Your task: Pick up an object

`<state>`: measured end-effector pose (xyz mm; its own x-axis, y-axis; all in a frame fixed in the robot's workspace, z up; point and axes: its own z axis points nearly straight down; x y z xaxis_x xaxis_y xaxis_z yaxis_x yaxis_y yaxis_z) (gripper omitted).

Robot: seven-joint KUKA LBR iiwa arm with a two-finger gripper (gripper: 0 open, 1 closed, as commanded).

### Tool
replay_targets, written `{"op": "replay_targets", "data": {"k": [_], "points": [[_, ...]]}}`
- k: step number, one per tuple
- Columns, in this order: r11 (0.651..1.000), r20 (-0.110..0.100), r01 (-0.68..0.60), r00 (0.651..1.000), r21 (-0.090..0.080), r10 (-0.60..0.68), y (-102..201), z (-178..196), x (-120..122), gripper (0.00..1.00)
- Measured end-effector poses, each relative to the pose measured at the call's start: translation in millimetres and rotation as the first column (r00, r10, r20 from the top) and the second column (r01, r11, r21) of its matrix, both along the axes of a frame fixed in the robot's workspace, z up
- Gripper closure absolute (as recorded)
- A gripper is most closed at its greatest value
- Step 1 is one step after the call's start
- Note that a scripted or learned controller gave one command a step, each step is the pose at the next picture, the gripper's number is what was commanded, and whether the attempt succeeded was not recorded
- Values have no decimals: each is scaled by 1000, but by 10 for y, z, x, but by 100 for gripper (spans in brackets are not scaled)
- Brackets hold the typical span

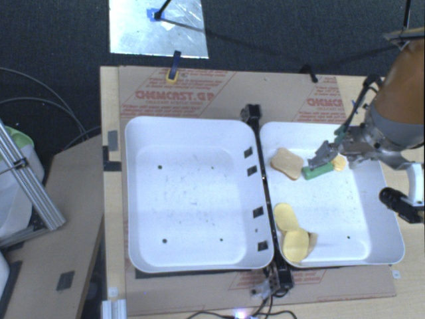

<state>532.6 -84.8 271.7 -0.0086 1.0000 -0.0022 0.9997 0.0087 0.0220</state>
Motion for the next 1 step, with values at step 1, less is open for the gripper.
{"op": "replay_targets", "data": {"k": [1], "points": [[1000, -19, 9, 1000, 3, -9, 0, -1903, -220, 0]]}}
